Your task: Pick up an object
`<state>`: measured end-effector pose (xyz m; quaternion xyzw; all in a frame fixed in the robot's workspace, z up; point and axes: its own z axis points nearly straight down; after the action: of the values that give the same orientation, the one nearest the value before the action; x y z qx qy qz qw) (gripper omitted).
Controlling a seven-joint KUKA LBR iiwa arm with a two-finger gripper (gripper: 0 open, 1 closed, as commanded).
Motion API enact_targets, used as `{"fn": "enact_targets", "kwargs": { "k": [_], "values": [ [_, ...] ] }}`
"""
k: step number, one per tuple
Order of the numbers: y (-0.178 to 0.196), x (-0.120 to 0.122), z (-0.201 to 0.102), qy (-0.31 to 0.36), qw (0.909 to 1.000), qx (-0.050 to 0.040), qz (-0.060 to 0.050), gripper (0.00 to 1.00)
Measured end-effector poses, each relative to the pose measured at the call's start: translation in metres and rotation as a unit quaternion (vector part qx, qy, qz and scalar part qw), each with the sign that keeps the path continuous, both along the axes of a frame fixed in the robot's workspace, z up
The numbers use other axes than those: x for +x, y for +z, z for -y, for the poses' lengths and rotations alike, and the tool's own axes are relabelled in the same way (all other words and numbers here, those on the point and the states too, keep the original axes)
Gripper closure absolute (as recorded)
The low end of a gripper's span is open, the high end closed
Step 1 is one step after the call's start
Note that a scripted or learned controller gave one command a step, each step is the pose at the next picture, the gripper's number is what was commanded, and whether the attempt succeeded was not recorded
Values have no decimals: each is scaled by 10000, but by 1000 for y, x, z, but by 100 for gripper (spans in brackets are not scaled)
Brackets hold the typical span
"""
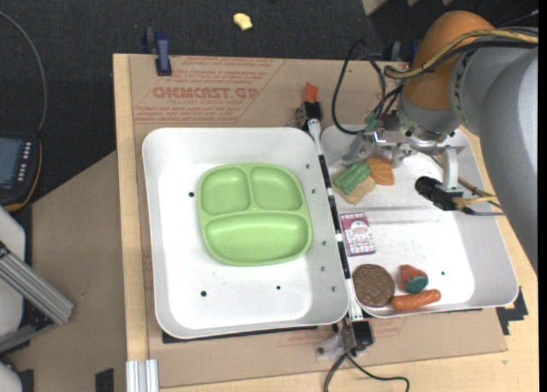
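My gripper (386, 149) hangs over the far left part of the right bin (479, 283). Just below it, on the bin floor, lie a green block (351, 179) and a small orange piece (382, 174) side by side. The gripper stands right above the orange piece, and whether it touches it cannot be made out. Further forward in the same bin are a pink card box (356, 233), a brown round cookie (373, 284), a carrot (416, 300) and a small red and green fruit (414, 277).
The left bin (171, 288) bears a green divided plate (254, 213). The grey arm with its orange band (444, 40) comes in from the upper right above the right bin's far corner. Cables run along the divider between the bins.
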<state>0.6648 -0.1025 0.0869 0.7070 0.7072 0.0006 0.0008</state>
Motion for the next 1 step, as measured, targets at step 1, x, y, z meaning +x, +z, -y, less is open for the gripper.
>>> {"fn": "enact_targets", "kwargs": {
  "k": [1],
  "values": [
    [13, 2, 1, 5, 10000, -20, 38, 100]
  ]
}}
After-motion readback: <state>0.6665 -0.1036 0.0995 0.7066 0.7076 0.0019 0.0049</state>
